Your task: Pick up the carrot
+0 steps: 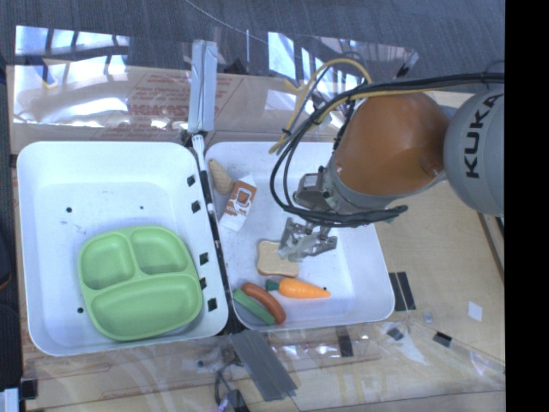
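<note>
The carrot (302,289), orange with a green top, lies near the front of the right bin (364,264). My gripper (302,245) hangs just above and behind it, over a slice of toast (276,263). The fingers point down and nothing shows between them. The carrot lies apart from the gripper, a short way toward the bin's front edge.
A sausage (264,301) and a green vegetable (253,308) lie at the front left of the right bin. A small carton (239,202) and a tan bread piece (221,176) sit at its back left. A green divided plate (141,280) is in the left bin (51,187).
</note>
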Robot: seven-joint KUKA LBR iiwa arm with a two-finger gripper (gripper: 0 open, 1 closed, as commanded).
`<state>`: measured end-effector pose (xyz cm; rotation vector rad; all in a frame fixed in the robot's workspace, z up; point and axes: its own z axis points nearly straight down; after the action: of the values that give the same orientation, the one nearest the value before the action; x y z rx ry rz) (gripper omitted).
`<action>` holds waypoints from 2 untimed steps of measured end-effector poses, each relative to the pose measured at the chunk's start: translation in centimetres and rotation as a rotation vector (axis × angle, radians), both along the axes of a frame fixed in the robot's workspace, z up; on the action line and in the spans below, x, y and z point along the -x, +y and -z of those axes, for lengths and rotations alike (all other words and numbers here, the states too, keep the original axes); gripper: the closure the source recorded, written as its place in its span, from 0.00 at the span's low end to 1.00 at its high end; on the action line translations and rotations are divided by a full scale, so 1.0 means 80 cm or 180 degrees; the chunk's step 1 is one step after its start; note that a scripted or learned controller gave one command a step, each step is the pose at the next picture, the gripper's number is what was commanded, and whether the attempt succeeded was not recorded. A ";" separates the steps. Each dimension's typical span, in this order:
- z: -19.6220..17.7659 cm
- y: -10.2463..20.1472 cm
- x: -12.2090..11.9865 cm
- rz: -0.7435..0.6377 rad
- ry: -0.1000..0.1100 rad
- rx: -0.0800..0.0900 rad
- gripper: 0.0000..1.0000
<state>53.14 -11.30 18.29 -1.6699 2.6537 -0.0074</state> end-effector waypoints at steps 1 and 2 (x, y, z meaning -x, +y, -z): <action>-0.011 0.124 0.068 -0.0225 0.0025 -0.0009 1.00; -0.011 0.204 0.047 -0.1047 0.0020 -0.0004 1.00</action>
<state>49.41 4.99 19.16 -2.0845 2.3474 0.0013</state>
